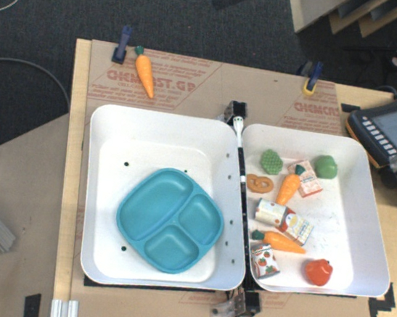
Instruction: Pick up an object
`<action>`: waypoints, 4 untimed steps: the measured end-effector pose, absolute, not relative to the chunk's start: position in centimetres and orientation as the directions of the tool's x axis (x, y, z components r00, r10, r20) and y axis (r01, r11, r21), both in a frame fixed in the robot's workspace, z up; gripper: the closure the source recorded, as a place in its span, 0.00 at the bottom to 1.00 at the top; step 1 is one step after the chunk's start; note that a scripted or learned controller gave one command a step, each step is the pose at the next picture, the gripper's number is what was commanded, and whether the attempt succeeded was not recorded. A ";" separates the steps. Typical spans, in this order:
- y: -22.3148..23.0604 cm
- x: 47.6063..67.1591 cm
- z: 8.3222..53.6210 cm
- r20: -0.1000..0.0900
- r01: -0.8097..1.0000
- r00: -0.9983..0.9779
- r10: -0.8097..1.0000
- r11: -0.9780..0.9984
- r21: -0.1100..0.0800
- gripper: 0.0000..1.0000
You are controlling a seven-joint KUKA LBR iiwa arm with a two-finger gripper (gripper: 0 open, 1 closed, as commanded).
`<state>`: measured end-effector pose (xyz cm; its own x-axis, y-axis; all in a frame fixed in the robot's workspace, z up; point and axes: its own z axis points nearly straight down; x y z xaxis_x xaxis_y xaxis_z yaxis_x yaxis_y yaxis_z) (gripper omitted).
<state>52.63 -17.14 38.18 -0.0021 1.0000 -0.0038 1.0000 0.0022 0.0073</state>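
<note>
The right bin holds several toy foods: a green bumpy piece, a green round piece, a pretzel, an upright carrot, a small red-and-white carton, a larger carton, a lying carrot, a strawberry-print carton and a red pepper. The left bin holds a teal divided plate.
A toy carrot lies on the cardboard behind the left bin. Blue and yellow clamps hold the board's back edge. A black pendant sits at the right, beyond the right bin.
</note>
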 end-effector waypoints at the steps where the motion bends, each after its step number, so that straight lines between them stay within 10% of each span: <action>1: -14.8 50.5 54.6 -0.005 1.000 -0.004 1.000 0.004 0.022 1.00; 2: -8.0 52.5 29.5 0.004 1.000 -0.004 1.000 0.004 -0.017 1.00; 3: -5.3 52.4 47.8 -0.001 1.000 -0.005 1.000 0.005 0.023 1.00; 4: -2.2 50.8 54.0 0.000 1.000 -0.004 1.000 0.004 0.011 1.00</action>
<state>50.76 -2.20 53.99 -0.0043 1.0000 0.0002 0.9999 0.0043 0.0106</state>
